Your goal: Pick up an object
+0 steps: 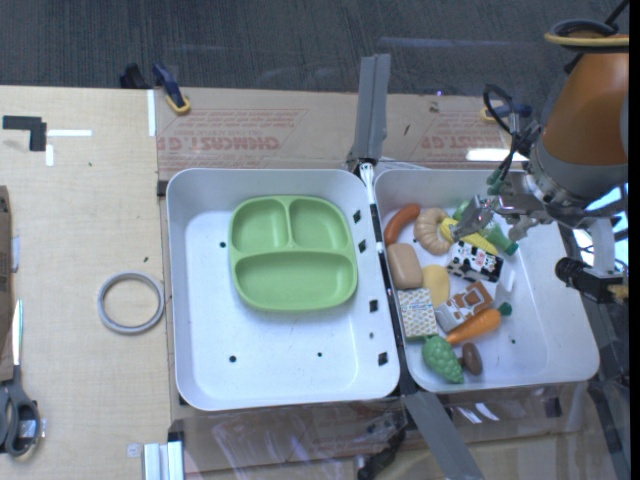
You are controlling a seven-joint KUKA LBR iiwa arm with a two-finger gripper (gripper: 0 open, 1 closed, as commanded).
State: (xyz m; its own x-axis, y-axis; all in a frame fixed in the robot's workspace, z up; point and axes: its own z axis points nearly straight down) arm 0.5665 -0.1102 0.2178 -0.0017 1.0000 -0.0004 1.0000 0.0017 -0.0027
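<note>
The arm (pixel 590 98) enters at the bench's right edge, its upper part cut off, with the tool (pixel 487 216) low over the far end of the right bin (pixel 560 358); the tool's state cannot be determined. Beneath it the toy pile (pixel 450 288) overlaps heavily: a carrot (pixel 476 325) and sausage (pixel 401 221) are legible, others unclear. The left bin (pixel 200 368) holds a green divided plate (pixel 293 253).
</note>
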